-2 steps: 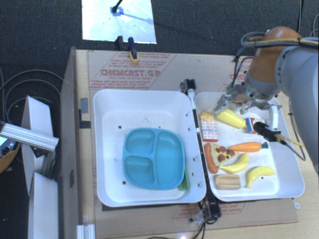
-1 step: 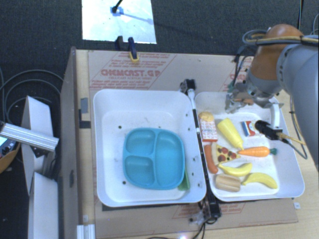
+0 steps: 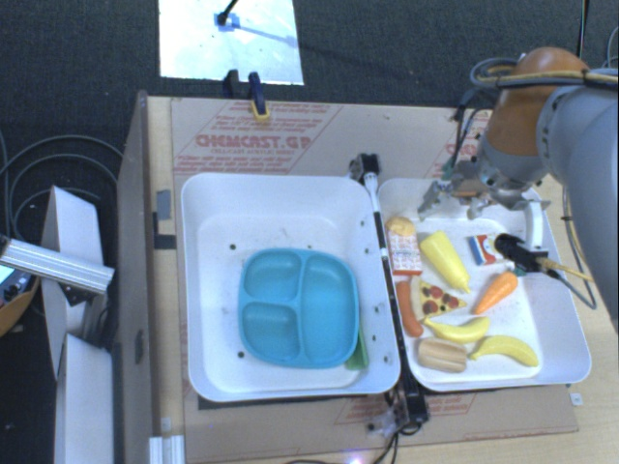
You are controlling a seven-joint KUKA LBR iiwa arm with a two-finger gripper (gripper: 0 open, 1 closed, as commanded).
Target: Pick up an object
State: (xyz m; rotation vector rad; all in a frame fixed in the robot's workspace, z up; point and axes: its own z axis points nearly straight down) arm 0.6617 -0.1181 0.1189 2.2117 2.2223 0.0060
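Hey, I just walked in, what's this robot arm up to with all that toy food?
A grey robot arm reaches in from the right, its pincer hovering over the back of the right bin. That bin holds toy food: a corn cob, a carrot, a pizza slice, bananas and a hot dog. The left bin holds a blue divided plate. Nothing looks picked up yet.

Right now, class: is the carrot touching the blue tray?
Apart. The camera view shows the carrot in the right bin, the blue tray in the left bin.
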